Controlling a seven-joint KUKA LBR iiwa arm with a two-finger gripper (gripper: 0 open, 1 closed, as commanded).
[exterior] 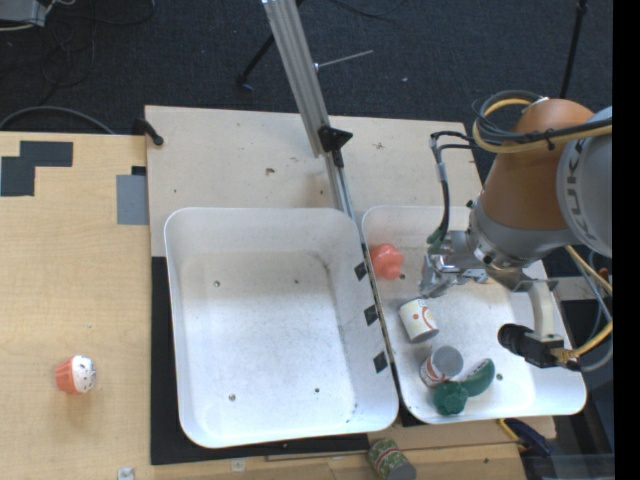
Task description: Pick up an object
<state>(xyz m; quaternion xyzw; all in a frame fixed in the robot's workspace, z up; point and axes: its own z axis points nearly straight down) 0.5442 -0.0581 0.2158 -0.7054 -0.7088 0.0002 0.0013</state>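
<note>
Jaws: state not readable from my feed; the gripper [443, 271] hangs over the right bin [560, 398], above its upper middle. Right bin, as I see it: pink object [386, 261] near the left wall; white cup [419, 320] on its side just below the gripper; tipped can [441, 364] touching a green object [462, 389] at the front. Left bin [260, 328]: bare floor. Table [60, 268], far left: small red-and-white object [76, 374].

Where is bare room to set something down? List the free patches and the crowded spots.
The left bin has bare floor wall to wall. In the right bin, the pink object, white cup, can and green object crowd the divider side, with the gripper over them.
</note>
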